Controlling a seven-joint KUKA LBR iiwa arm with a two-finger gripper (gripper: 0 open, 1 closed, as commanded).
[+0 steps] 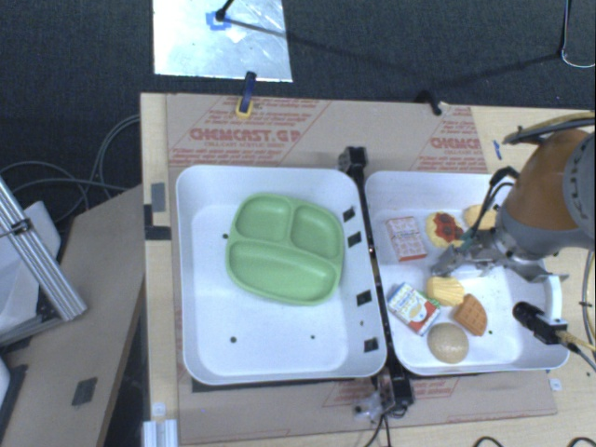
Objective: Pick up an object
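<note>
**Reaching into the right bin**

Reaching from the right, the gripper [447, 259] hovers low among the food items; its finger state cannot be told. Just below lies a yellow corn piece [445, 291], long axis roughly left-right. The right bin [410, 361] is crowded; the left bin [200, 343] holds a green tray [284, 250].

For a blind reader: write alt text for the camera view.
A grey and orange robot arm reaches from the right into the right white bin, above small food items including a yellow corn piece. The left white bin holds a green divided tray.
</note>
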